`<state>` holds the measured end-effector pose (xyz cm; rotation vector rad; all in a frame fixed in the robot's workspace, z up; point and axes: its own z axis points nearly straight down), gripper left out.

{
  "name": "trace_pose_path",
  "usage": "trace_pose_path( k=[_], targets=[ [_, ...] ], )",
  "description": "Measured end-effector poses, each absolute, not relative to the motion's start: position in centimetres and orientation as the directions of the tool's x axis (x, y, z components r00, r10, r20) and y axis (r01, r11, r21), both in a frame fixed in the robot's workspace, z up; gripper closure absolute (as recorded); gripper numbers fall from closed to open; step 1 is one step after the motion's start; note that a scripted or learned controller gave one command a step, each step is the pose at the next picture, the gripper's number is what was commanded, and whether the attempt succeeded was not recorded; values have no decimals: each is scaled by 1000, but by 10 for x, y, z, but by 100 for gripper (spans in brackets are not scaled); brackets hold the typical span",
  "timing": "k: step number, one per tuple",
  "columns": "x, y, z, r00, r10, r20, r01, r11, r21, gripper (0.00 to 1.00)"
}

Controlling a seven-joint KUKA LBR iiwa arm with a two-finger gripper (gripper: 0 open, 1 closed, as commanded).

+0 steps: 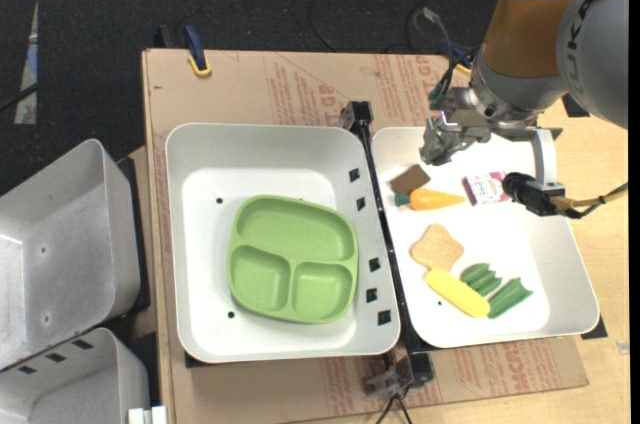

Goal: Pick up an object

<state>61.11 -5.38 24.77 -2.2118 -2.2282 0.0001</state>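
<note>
My gripper (436,150) hangs over the far left part of the right bin (570,257), just above a brown block (409,179). Nothing shows between its fingers. Close beneath it lie an orange carrot (436,200) and a small white and pink packet (484,188). Nearer the front of that bin are a slice of toast (437,248), a yellow corn cob (457,292) and green bean pods (494,286).
The left bin (190,212) holds a green divided plate (293,258). A black divider rail (375,212) runs between the two bins. Two white containers (60,242) stand off the bench at the left.
</note>
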Motion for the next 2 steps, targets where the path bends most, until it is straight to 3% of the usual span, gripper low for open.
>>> trace_pose_path(
  k=[1,2],
  targets=[
    [616,3,242,-4,1000,0,1000,4,0,100],
    [608,60,248,-7,1000,1,1000,7,0,100]
  ],
)
